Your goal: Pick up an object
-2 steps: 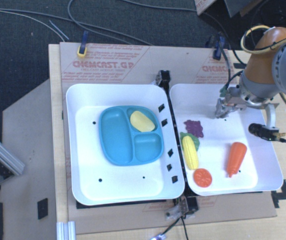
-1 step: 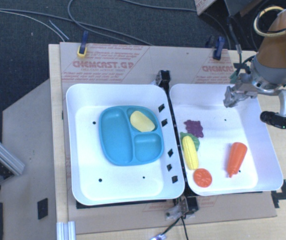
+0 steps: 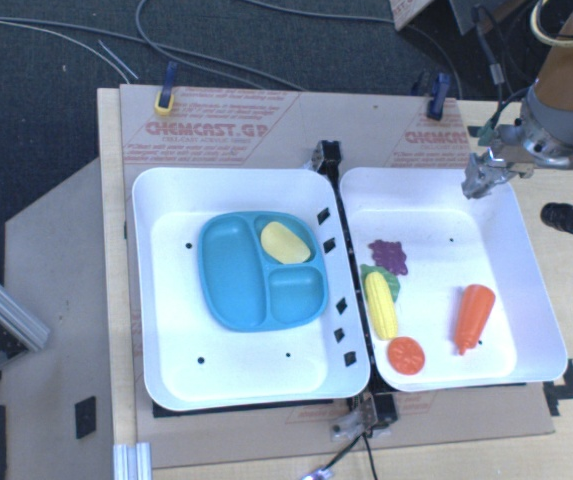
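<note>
Right bin (image 3: 526,268): toy carrot (image 3: 473,316), corn cob (image 3: 380,304), tomato (image 3: 405,355), purple grapes (image 3: 389,257). Left bin (image 3: 166,298): blue divided plate (image 3: 251,278) bearing a yellow lemon (image 3: 286,241). Pincer (image 3: 481,176): above right bin's far rim, grasping nothing visible; spread unclear.

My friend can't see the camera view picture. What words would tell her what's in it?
A robot arm's pincer hovers at the far rim of the right bin, which contains toy corn, carrot, tomato and grapes. The left bin has a blue tray with a lemon.

Right bin's (image 3: 526,268) middle lies open (toys crowd its left).
</note>
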`<state>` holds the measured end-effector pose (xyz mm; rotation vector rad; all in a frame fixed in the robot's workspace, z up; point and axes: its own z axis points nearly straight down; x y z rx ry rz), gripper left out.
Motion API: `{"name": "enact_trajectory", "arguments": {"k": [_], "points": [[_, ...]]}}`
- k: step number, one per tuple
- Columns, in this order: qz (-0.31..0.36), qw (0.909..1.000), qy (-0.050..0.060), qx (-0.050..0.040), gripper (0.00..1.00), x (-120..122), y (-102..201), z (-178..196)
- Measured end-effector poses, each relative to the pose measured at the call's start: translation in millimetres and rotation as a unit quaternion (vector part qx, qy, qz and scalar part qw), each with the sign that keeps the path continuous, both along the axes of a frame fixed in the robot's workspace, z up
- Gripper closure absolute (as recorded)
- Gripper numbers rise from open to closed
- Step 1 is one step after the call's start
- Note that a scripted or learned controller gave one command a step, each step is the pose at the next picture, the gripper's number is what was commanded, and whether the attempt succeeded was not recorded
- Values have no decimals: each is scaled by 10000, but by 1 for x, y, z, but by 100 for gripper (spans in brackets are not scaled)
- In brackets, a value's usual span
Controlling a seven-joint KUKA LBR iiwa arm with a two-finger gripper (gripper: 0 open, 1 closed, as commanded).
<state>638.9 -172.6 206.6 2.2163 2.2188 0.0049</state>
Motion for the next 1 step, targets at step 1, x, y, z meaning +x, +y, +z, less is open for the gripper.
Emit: {"name": "enact_trajectory", "arguments": {"k": [1], "points": [[1, 10000, -1, 1, 100, 1, 0, 54]]}}
